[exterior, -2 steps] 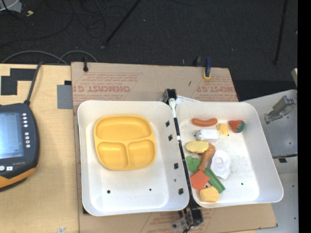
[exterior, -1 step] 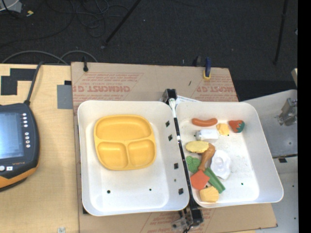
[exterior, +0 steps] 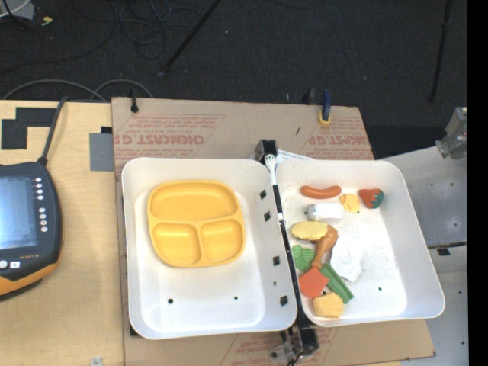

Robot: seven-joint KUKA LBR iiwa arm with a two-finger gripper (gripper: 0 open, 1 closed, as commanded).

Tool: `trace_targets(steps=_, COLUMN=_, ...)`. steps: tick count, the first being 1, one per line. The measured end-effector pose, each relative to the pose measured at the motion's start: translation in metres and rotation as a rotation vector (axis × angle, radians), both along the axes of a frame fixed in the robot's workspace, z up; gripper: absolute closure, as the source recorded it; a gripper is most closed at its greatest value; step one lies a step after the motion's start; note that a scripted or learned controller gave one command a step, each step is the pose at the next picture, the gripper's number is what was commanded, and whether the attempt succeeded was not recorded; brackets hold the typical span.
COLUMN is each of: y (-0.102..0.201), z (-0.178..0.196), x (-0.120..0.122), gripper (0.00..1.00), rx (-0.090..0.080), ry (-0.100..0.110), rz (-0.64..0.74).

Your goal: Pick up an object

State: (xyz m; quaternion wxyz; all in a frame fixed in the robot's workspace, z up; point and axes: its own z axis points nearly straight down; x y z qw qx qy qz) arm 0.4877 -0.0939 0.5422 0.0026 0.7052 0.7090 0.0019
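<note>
Cardboard reads "CHEMCAST" upside down, twice. Two bins — left holds one yellow plate; right, one sausage, one strawberry. Pincer state — cannot tell.

Teach pendant cut by the left edge; white items (right bin) too indistinct to identify

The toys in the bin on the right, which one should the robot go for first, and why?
Probably the sausage. It lies by itself near the far wall of the right bin, with bare white floor around it, while the toys nearer the front are piled touching one another. So the arm's first small move would likely be to swing in over the sausage.
</note>
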Motion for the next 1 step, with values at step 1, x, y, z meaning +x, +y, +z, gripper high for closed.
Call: trace_targets(steps=1, y=0.0156, z=-0.1376, x=0.0343, gripper=1.0, rx=0.003, ry=0.023, rz=-0.003)
